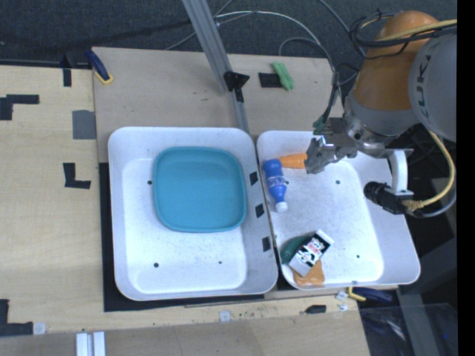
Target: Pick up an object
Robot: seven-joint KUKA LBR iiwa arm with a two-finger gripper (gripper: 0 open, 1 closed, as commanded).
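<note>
In the right bin lie a small blue bottle with a white cap near the left wall, an orange carrot-like piece at the far left corner, and a green, black-and-white packet on an orange piece at the near left corner. My gripper hangs over the far part of that bin, right beside the orange piece's right end. Nothing shows between its fingers, and their gap is hidden from this angle.
The left bin holds a square teal plate. A slanted metal pole rises behind the bins. A green clip and a blue-yellow clip lie on the bench. Cables loop behind the arm.
</note>
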